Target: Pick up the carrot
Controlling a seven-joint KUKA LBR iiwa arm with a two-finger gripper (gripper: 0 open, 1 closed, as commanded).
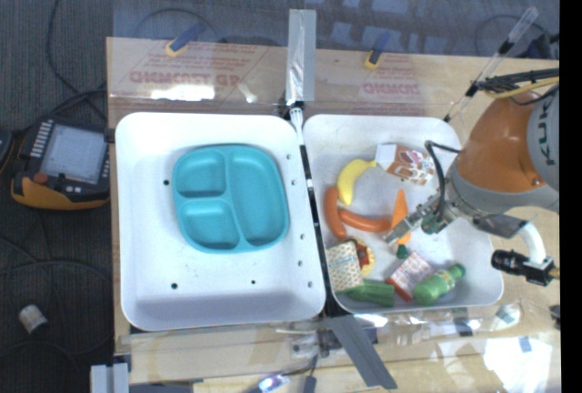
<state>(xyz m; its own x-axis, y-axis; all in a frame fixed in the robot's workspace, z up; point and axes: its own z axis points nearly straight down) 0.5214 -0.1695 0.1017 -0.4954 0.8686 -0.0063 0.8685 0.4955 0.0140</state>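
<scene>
- Gripper (411, 230) over right bin (473, 250), arm in from view's right.
- Carrot (399, 209) touching gripper tip, just up-left of it.
- Hot dog (356, 220) left of gripper; banana (351, 178) beyond it, up-left.
- Snack bag (410, 166) behind gripper, toward far wall.
- Cucumber (369, 293), packet (409, 271), bottle (437, 284) below gripper, near front wall.
- Divided plate (229, 197) in left bin (145, 291), well apart, far left of gripper.

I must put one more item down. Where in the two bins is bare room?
Left bin: the white floor around the blue plate, widest along the near wall. Right bin: a bare strip at the far wall behind the banana. Crowded: its near side, around the carrot and green bottle.
</scene>
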